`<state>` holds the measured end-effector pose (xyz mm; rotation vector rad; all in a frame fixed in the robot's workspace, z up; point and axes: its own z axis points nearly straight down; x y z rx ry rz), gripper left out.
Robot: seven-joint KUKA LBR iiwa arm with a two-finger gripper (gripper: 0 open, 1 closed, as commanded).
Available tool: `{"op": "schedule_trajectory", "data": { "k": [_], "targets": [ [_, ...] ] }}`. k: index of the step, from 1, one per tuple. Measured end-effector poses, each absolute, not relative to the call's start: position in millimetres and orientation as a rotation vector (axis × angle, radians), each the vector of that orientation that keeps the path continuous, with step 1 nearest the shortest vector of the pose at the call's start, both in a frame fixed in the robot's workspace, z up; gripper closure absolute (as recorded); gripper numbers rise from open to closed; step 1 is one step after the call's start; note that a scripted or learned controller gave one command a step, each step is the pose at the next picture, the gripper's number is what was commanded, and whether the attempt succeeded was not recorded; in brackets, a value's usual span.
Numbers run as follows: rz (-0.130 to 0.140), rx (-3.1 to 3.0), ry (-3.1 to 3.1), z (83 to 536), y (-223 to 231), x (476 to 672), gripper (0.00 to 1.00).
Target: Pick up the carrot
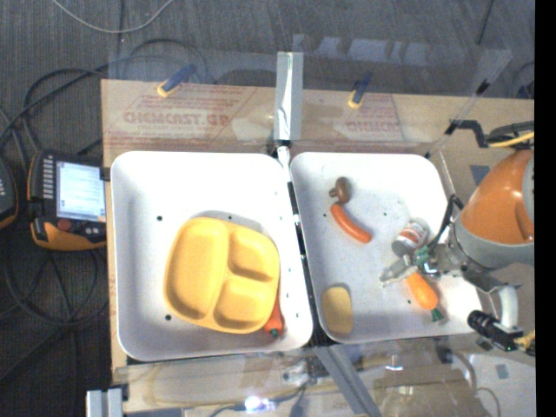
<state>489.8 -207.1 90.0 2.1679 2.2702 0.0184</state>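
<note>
my claw [407, 270] low in right bin [382, 168], can't tell its state | carrot [423, 292] right beside it near bin's right edge | sausage [351, 223], brown thing [341, 188] further left | yellow tray [224, 274] in left bin [139, 181]

faint reddish printing runs across the cardboard sheet [187, 115] behind the bins, too washed out to read; the handheld screen's [80, 191] text is too small.
</note>
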Motion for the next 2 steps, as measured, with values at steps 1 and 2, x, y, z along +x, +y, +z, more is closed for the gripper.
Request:
{"op": "schedule_trajectory", "data": {
  "k": [1, 2],
  "targets": [
    [0.016, 2.163, 2.264, 100, -209, 491.1, 1.00],
    [-0.004, 2.191, 2.252, 200, -177, 484.1, 1.00]
  ]
}}
